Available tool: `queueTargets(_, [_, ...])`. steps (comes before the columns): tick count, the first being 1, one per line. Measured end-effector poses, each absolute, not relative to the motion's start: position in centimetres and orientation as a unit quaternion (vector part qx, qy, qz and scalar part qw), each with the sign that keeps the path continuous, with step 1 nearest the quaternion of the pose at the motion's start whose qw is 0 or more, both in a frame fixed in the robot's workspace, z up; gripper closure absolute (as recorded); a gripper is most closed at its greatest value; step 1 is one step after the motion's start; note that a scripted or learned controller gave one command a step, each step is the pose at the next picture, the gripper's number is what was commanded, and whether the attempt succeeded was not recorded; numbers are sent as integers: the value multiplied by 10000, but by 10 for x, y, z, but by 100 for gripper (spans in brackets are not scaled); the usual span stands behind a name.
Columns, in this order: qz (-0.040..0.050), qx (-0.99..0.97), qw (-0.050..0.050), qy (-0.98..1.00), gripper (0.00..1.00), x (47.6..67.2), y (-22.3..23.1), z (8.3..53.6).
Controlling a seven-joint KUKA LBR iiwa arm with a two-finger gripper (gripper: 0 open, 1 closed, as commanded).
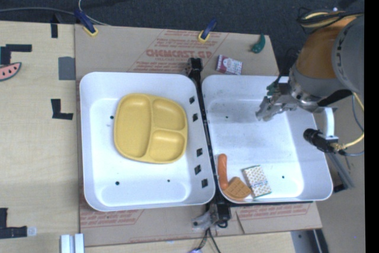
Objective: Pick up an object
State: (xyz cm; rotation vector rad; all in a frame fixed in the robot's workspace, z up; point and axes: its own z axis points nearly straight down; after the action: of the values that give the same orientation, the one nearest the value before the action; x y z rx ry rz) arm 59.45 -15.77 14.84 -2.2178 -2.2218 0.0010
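Right bin (pixel 308 186) floor bare under claw (pixel 266 111); objects (pixel 243 182) crowd near edge.

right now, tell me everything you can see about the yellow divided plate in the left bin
The yellow divided plastic plate lies flat, face up, in the middle of the left shallow white bin. It is a rounded square, turned slightly askew to the bin's walls, with three recessed compartments: one long one along its left side and two smaller ones on its right. Its surface looks smooth and matte, with nothing in the compartments. It rests on the bin floor alone and touches no wall.
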Motion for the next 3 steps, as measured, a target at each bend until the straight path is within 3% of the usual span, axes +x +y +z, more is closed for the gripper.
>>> queueTargets(1, [1, -7061, 10, -7081, 100, 589, -98, 164])
queueTargets(3, [0, -7051, 20, -7091, 100, 590, -96, 183])
